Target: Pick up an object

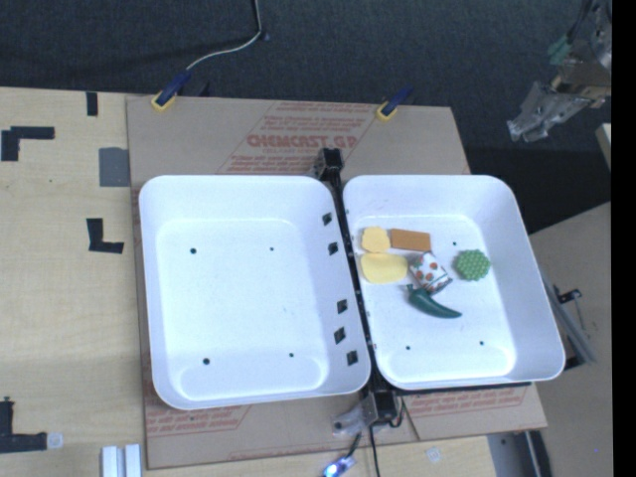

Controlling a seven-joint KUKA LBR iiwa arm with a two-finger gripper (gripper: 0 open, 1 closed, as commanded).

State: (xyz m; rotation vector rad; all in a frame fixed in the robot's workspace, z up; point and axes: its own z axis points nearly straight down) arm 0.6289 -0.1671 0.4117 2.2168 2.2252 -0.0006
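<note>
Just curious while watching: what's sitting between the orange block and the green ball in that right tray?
In the camera view, nothing lies between the orange block and the green ball, just bare white floor of the right tray.

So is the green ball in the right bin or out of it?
In: the green ball rests on the right bin's floor, apart from the other items.

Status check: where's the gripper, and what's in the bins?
Gripper high, off the right bin's far corner. Green ball, green pepper, yellow pieces clustered inside, untouched. Nothing blocking.

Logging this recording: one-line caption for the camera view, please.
Tool raised at upper right, off the bins; small toy foods, including a green pepper, clustered in the right bin.
</note>
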